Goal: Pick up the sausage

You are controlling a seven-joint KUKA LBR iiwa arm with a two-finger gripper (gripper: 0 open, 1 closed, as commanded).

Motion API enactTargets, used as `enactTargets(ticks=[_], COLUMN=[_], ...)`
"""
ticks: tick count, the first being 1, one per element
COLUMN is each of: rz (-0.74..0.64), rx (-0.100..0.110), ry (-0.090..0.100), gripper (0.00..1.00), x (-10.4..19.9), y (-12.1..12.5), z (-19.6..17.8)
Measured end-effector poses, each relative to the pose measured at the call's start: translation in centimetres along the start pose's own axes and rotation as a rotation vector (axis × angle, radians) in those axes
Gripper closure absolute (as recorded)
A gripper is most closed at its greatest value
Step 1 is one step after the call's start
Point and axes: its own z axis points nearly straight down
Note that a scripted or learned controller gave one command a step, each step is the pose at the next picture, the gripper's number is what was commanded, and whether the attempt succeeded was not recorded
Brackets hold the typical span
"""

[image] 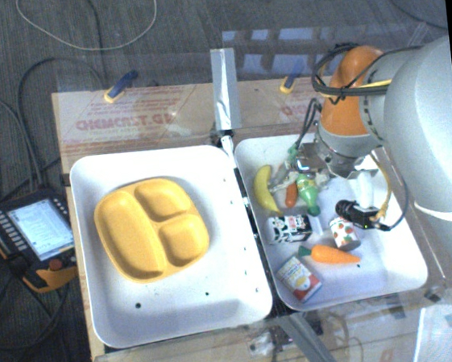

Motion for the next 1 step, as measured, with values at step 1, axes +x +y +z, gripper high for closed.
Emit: enactTargets(ticks=[1], rz=[-0.002], rx=[-0.008], ry=[0.000], gripper=[1.00], x=[0.03], y=[0.29], z=[-1.47])
